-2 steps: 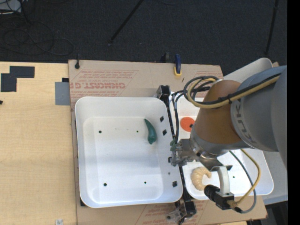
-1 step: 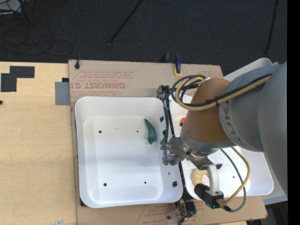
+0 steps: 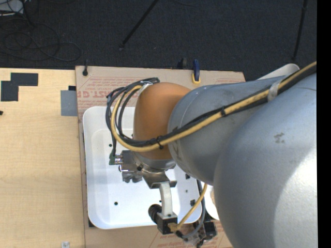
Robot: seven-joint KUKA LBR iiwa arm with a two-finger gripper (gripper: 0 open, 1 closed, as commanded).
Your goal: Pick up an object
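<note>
While the grey arm (image 3: pixel 248 154) hangs low over the left white bin (image 3: pixel 98 190) on the counter, its jaws' state cannot be told; no object to pick is discernible.

The left white bin (image 3: pixel 98 190) shows bare floor along its left side; the arm (image 3: pixel 248 154) blocks its right, perhaps covering objects.

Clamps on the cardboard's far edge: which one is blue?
The right-hand clamp, just beyond the arm's orange band. The one at the cardboard's left corner is black.
</note>
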